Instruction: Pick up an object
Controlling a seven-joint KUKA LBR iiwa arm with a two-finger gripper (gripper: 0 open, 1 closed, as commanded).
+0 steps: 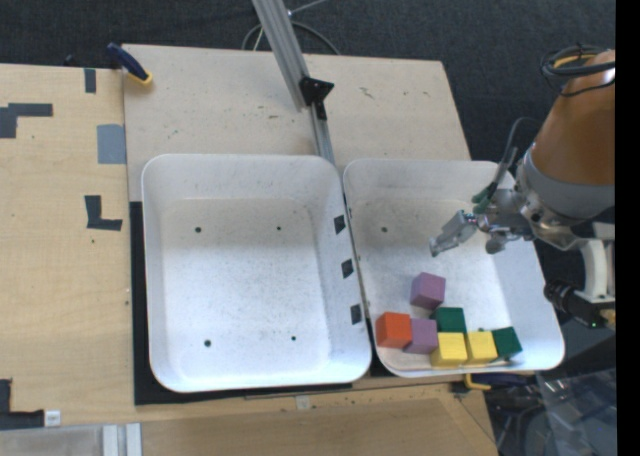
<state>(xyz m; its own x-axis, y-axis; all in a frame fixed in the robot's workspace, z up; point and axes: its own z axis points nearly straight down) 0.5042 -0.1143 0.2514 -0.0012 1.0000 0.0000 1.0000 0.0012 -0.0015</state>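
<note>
**Hand over the right bin, blocks bunched at its near edge**

The arm (575,134), grey with an orange band, comes in from the right and bends over the right bin (400,189). Its hand (455,234) hangs above the bin's middle, pointing left and a little down. Whether its jaws stand apart or closed I cannot tell at this angle and size; nothing can be seen between them.

The objects to pick all lie in the right bin, crowded toward its near edge. A purple block (428,289) sits alone, nearest the hand but apart from it, below and a little to the left of it. Nearer the rim, an orange block (394,329) touches a 2nd purple block (421,335). Just right of that one, a dark green block (450,320) stands behind a yellow block (451,348); a 2nd yellow block (482,346) follows beside it, and another green block (507,342) ends the row at the right.

The left bin (160,274) lies beside the right one, their rims meeting in the middle. Both rest on the bench (60,244). A slanted metal rail (280,29) runs from the top of the view down to where the bins meet.
</note>
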